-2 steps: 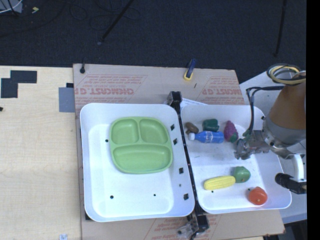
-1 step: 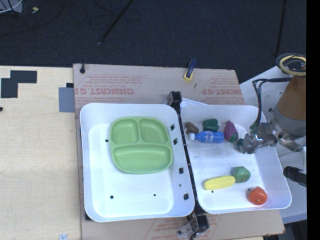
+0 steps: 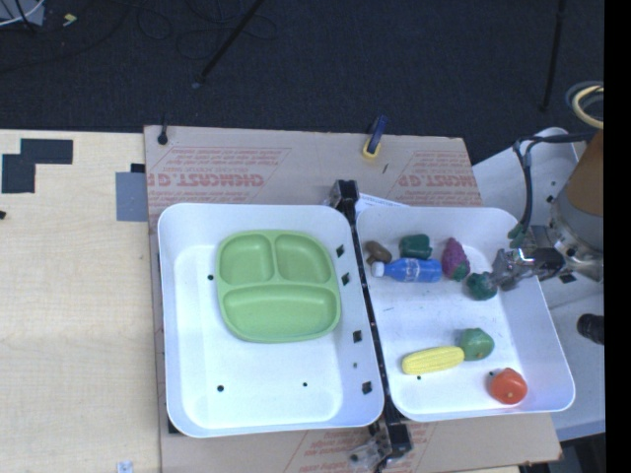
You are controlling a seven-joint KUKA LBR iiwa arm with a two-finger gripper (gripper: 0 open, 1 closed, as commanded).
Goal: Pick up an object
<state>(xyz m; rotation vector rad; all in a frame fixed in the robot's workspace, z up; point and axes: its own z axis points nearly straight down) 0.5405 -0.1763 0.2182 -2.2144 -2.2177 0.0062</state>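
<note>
Camera view: jaws (image 3: 505, 269) sit low in the right bin (image 3: 537, 333), touching a dark green object (image 3: 481, 286); their state I cannot tell. Nothing lifted yet; the pick remains.

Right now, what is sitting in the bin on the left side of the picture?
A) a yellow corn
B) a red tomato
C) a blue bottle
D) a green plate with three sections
D: the green plate with three sections lies in the left bin, while the yellow corn, the red tomato and the blue bottle all lie in the right bin.
</note>
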